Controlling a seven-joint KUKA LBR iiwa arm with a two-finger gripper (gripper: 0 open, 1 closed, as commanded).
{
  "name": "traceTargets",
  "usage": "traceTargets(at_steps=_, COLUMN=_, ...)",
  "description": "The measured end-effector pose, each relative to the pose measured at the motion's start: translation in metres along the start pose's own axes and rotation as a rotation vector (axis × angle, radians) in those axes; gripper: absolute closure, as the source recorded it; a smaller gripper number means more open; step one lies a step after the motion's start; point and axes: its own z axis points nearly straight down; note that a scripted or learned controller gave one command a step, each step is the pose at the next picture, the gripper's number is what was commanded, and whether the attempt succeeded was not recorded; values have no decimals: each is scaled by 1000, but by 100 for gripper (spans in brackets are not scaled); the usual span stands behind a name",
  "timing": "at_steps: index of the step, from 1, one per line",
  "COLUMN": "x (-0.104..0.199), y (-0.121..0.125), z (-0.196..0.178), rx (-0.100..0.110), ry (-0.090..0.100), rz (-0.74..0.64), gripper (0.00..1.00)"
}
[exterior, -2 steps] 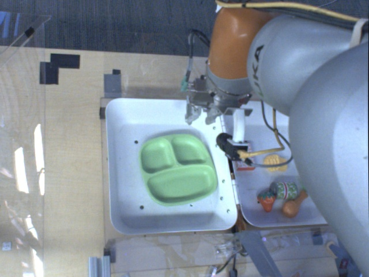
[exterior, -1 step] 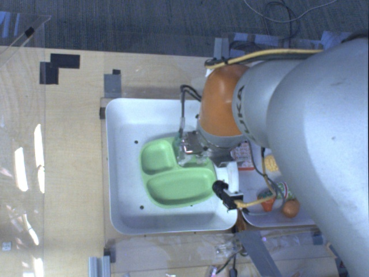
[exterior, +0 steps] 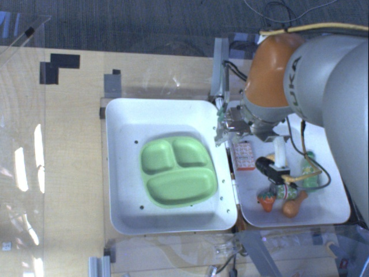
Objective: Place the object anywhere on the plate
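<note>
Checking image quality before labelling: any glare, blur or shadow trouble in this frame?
Camera view: bright glare streaks on the clear panel at left; the green plate is sharp and evenly lit; the arm looms large and soft-edged, hiding part of the right bin; the small items there are cluttered and hard to identify.

Arm (exterior: 328,68) cut off at right edge, covering much of right bin (exterior: 323,212) (upper part).

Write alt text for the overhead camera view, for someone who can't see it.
A green divided plate lies in the left white bin with nothing on it. The grey and orange robot arm reaches over the right bin, which holds a small card, toy carrots and other small items.
</note>
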Motion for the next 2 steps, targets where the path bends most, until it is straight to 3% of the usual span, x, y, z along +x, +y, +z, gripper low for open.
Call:
traceTargets(at_steps=1, x=44, y=-15, z=1, rx=1, ry=1, rz=-125, gripper=100)
traceTargets(at_steps=2, x=43, y=-15, z=1, rx=1, ry=1, rz=-124, gripper=0)
